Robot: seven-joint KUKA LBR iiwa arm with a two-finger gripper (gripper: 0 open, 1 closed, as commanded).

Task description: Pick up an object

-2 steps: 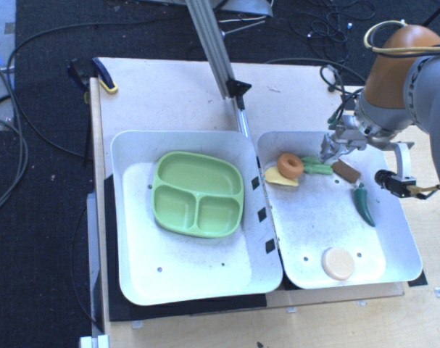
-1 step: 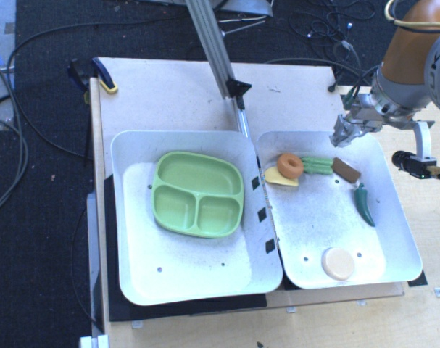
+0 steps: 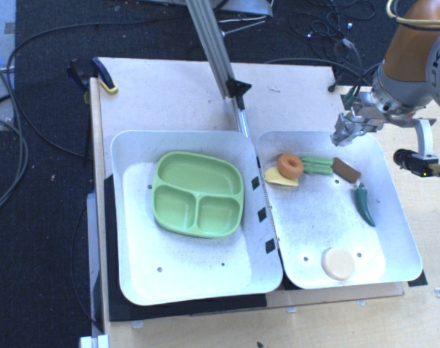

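**A:** What is lying on the worktop (image 3: 169, 85)?

**B:** Two shallow white bins are sitting side by side on it. The left bin (image 3: 133, 267) is holding a light green divided plate (image 3: 199, 194) with three compartments, lying flat near the bin's middle. The right bin (image 3: 393, 245) is holding several small things.

**A:** Which things?

**B:** Toward the right bin's far edge, an orange doughnut (image 3: 290, 167) is resting on a pale yellow wedge (image 3: 280, 180). A green stalk-like piece (image 3: 317, 166) is lying just beside the doughnut, and a brown block (image 3: 346, 170) is touching that stalk's other end. A dark green pepper (image 3: 364, 203) is lying near the brown block, pointing toward the near edge. A cream round disc (image 3: 338, 264) is sitting well apart from them, near the bin's near edge.

**A:** Where is the arm?

**B:** The arm (image 3: 408, 56) is reaching in over the worktop's far right corner. Its claw (image 3: 344, 133) is hanging above the right bin's far edge, just beyond the brown block.

**A:** Is the claw gripping anything?

**B:** Nothing is showing between its tips, and I cannot tell whether they are spread or pressed together.
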